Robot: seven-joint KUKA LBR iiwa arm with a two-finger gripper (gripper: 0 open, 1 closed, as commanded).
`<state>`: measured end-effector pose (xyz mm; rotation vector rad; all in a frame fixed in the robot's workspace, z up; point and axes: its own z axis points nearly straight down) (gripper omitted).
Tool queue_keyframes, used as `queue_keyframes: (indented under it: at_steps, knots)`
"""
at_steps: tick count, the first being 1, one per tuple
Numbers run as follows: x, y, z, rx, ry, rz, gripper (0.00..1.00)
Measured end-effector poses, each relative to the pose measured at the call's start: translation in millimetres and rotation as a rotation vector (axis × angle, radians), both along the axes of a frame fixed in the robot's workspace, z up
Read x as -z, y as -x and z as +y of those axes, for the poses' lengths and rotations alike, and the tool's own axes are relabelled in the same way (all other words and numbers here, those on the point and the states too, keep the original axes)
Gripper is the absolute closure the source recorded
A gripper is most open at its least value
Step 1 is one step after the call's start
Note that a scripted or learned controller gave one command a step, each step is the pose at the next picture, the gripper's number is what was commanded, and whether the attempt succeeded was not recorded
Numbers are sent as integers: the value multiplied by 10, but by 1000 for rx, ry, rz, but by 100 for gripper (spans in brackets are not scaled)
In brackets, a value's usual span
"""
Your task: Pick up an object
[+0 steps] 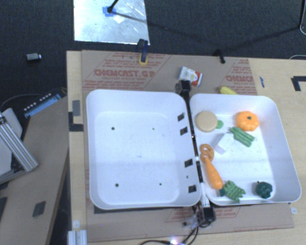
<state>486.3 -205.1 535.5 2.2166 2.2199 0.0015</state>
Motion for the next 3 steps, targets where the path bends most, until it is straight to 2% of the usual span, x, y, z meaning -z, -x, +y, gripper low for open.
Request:
queue_keyframes:
  at_steps: [3]
  knots:
    - [0, 1, 25, -1, -1, 1, 100]
